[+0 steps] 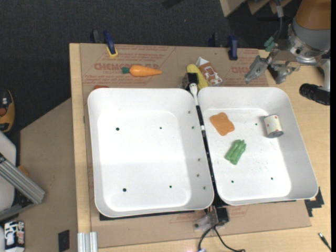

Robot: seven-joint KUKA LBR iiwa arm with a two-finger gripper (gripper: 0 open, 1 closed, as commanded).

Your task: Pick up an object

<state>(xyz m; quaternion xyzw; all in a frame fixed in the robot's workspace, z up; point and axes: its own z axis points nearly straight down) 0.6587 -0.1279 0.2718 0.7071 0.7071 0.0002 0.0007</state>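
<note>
Nothing had been picked up yet: the hand [266,70] was seen above the worktop [173,70], just beyond the right bin's [294,140] far rim, its fingers spread and holding nothing. An orange piece [222,124], a green piece [235,151] and a small can [272,125] were left lying in that bin, so reach, descent and grasp all remained to be done.

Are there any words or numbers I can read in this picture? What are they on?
Red print on the cardboard sheet behind the bins: too blurred to read for sure.
Small packet on the cardboard: markings too small to read.
Small can in the right bin: label unreadable.
</note>
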